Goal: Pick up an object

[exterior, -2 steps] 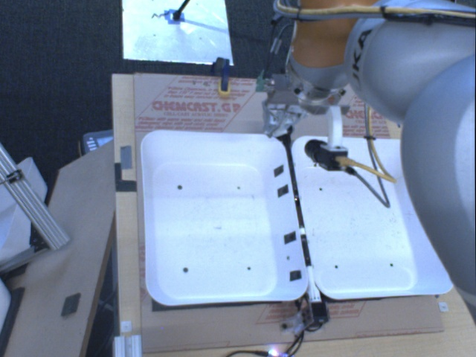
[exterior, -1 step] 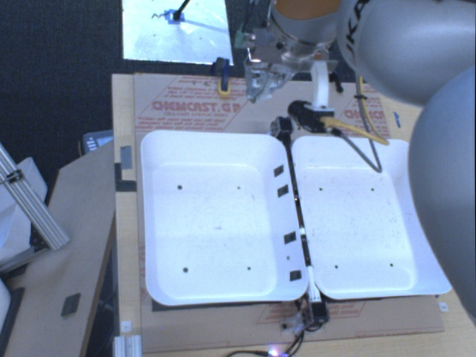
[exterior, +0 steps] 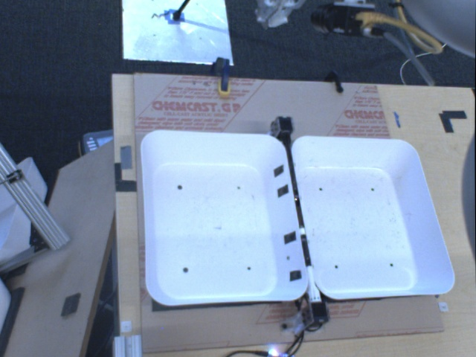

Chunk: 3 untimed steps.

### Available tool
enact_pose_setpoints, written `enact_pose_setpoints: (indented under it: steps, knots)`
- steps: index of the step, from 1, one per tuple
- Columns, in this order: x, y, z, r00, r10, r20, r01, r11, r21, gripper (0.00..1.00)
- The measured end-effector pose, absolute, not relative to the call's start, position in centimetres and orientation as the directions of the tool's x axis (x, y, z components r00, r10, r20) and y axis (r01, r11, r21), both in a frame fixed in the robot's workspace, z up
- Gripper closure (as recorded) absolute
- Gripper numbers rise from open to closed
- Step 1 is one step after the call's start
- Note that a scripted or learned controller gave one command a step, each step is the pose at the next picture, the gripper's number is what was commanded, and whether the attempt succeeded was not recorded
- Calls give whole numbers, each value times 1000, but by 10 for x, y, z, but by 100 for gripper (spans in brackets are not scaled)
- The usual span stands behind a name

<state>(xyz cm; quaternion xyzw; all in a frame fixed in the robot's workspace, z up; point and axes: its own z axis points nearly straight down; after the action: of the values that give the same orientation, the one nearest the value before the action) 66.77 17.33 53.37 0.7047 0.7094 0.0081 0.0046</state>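
Here, gripper beyond both white bins.

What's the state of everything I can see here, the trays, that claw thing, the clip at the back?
Left tray: flat on the bench, touching the right tray.
Right tray: flat, level.
Claw: raised behind the bench, away from both trays.
Yellow clip: on the board's back edge.

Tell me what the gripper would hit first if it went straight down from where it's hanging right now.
Probably the dark floor beyond the bench's far edge. The gripper hangs at the top of the view, short of both white bins, though depth is hard to judge from this slant.
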Motion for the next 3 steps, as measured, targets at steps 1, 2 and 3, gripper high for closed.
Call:
enact_pose_setpoints:
  steps: [1,2,3]
  knots:
    - [669,126,460,2,1000,-2,1000,-2,-3,100]
    - [668,141,540,-5,1000,2,1000,4,10,100]
    - [668,96,443,2,1000,-2,1000,-2,-8,100]
